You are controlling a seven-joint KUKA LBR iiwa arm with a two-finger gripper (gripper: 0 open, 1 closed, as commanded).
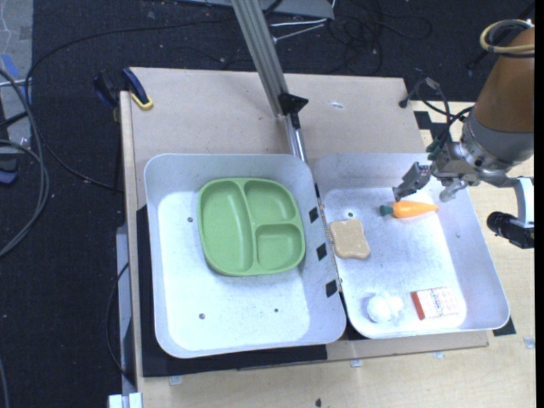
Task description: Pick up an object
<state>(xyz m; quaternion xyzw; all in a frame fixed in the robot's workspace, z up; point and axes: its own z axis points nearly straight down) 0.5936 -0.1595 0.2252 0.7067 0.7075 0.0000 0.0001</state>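
Camera view from above shows two shallow white bins side by side. At the right of the frame, the grey two-finger gripper (432, 185) hangs over the right bin (476, 262), its dark fingers spread apart with nothing between them, just above a small orange plastic carrot (413, 210). Lower in that bin lie a tan bread-shaped piece (349, 239), a white round lump (382, 307) and a red-and-white small box (437, 303). A green divided plastic plate (252, 226) rests in the left bin (170, 313).

Two white bins (170, 228), one green plate (252, 226), one carrot (413, 210), one bread slice (349, 239), one white ball (383, 307), one small box (437, 303).
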